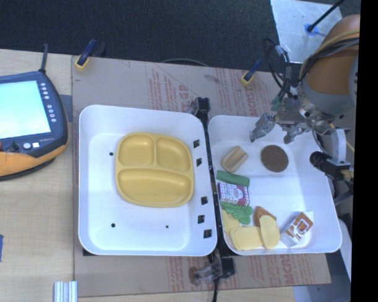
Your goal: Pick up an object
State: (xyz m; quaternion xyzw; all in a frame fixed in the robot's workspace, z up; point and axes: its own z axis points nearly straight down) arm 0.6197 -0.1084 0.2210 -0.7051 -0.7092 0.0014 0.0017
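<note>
arm (331, 65): cut off at right edge | handheld screen (23, 120): cut off at left edge

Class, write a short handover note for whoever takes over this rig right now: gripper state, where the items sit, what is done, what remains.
Gripper: jaws open, holding nothing, above the right bin's far edge, just beyond the brown round patty.
Right bin: patty, bread roll, green-edged packet, yellow pieces, small sachet.
Left bin: yellow divided tray.
Done: nothing picked.
Left: descend, close on one item, probably the patty, and lift.
</note>
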